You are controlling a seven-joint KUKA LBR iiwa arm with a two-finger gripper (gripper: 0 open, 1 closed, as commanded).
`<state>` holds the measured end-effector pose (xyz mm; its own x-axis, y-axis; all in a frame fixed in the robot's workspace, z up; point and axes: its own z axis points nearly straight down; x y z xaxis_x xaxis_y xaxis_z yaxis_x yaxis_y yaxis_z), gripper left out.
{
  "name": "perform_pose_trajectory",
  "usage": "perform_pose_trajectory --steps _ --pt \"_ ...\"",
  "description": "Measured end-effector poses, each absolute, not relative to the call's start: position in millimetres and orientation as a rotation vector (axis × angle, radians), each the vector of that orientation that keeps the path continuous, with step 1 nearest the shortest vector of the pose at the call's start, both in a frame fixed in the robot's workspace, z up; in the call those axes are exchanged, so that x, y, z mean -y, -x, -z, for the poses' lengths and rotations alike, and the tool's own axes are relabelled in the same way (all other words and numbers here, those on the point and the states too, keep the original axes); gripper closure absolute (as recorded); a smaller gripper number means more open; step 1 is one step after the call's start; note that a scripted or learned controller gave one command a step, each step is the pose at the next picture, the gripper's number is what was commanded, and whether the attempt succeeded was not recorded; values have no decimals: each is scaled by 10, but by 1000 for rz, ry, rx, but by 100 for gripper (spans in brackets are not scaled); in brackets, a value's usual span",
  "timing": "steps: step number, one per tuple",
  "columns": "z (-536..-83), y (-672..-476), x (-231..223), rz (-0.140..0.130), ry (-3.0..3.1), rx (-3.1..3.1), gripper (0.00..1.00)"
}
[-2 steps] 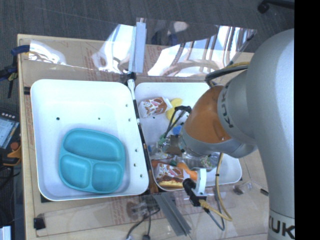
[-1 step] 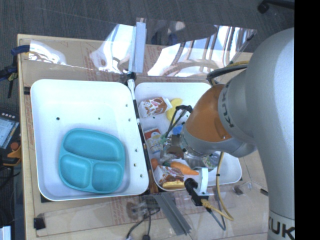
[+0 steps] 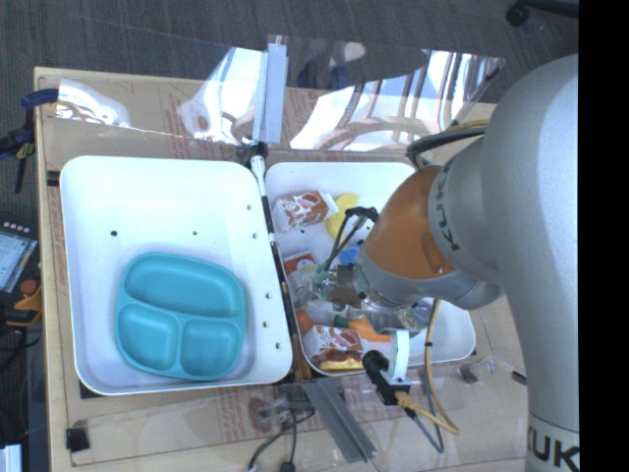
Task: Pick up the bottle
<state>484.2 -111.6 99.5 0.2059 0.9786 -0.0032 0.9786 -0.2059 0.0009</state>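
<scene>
My arm's orange-banded wrist (image 3: 418, 239) hangs low over the right bin (image 3: 454, 337) and covers most of its contents. The gripper (image 3: 334, 298) points down into the bin's left half, among the cluttered items. Just beside it a small clear and green piece (image 3: 320, 283) pokes out; I cannot tell whether this is the bottle. A white packet with red and orange print (image 3: 301, 209) lies at the bin's far left. A yellow item (image 3: 344, 214) sits next to it. Another printed packet (image 3: 334, 342) lies at the near edge.
The left bin (image 3: 147, 195) holds a teal divided tray (image 3: 182, 313) in its near half. A raised divider (image 3: 271, 254) separates the two bins. Cables and a yellow wire (image 3: 432, 406) trail off the arm near the bench's front edge.
</scene>
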Motion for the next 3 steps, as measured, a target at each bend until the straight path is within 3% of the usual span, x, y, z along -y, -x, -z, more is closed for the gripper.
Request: perform_pose_trajectory --steps 1,2,3 --pt "-1081 -5699 1066 8 -2452 -1974 0" --pt "-863 -6456 1158 11 -2480 -1942 0" --pt "-1076 -5492 1878 8 -2514 -1896 0"
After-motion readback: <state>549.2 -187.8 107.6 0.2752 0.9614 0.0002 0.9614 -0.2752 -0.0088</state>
